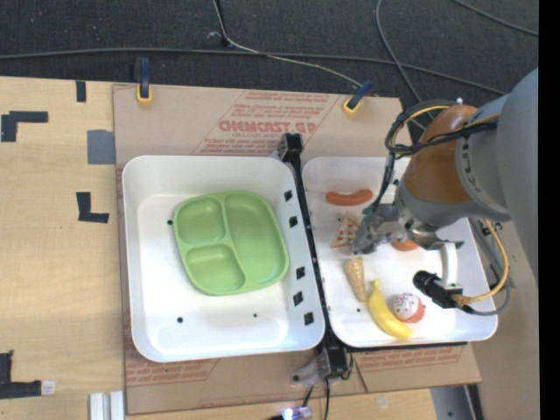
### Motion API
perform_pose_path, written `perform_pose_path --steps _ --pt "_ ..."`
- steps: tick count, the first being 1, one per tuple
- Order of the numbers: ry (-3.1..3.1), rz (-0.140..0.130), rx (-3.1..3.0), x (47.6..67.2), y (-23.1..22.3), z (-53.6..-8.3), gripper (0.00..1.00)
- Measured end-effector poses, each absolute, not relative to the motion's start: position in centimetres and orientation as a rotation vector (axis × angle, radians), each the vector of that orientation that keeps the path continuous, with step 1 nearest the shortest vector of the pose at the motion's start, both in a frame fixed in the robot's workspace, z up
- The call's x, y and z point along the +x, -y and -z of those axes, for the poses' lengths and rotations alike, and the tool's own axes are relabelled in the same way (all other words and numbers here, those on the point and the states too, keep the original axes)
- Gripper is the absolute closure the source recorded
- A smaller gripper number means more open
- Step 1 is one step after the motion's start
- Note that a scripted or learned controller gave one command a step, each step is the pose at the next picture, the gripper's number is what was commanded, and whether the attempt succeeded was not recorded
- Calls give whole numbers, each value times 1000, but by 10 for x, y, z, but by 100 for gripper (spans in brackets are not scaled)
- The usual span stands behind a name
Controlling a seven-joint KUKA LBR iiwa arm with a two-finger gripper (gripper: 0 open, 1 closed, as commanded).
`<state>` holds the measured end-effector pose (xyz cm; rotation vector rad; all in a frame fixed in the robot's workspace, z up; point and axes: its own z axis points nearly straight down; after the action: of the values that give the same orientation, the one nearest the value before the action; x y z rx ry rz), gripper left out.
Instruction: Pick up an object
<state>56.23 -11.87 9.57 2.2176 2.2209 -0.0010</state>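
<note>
The right bin (472, 326) holds several toy foods: a red hot dog (349, 197) at the back, a waffle-like piece (345, 231), an ice-cream cone (357, 278), a yellow banana (385, 311) and a pink-white ball (406, 305) at the front. An orange piece (404, 245) peeks out under the wrist. My gripper (367, 237) hangs low over the bin's middle, just right of the waffle piece and above the cone. No object shows between its fingers.
The left bin (144, 261) holds a green divided plate (230, 240). A black divider (302, 243) runs between the bins. The arm's grey body and orange band (446, 160) cover the right bin's back right corner. Cables trail over the dark floor behind.
</note>
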Motion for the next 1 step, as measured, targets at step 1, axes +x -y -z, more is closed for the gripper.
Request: perform_pose_path --steps 1 --pt "-2222 -3 2218 566 114 -139 100"
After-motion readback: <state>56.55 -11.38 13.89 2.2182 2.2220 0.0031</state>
